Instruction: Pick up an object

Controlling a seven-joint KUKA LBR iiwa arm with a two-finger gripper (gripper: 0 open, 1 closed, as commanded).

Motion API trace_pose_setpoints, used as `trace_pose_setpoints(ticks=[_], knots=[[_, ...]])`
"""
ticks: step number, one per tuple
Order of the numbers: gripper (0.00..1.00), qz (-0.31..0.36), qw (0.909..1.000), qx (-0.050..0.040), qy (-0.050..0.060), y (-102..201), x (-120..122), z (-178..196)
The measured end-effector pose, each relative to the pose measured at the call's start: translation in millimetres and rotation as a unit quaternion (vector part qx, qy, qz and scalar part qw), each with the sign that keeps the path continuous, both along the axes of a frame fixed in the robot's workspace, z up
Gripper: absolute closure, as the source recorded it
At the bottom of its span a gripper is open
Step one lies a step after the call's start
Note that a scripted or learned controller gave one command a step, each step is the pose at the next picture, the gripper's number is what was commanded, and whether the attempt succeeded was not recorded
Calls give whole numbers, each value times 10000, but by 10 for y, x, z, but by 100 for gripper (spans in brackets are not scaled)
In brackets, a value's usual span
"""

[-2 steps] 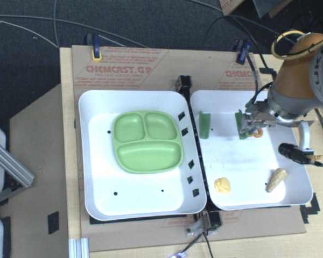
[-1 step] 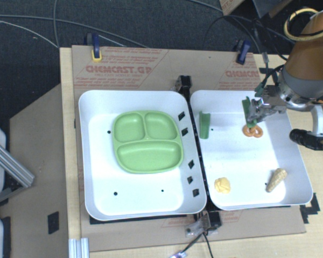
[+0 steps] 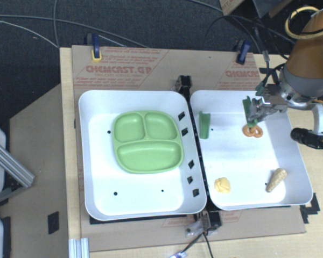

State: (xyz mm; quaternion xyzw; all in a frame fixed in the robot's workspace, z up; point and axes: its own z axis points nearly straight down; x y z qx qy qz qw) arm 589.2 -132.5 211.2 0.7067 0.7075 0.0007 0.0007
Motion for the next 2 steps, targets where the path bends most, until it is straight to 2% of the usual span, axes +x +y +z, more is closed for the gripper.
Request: trace_pose_setpoints(ticks=[1,2], knots=[[100,25,10000,8,-4,547,54,127],[100,20,10000,11,21,1096,104,37]])
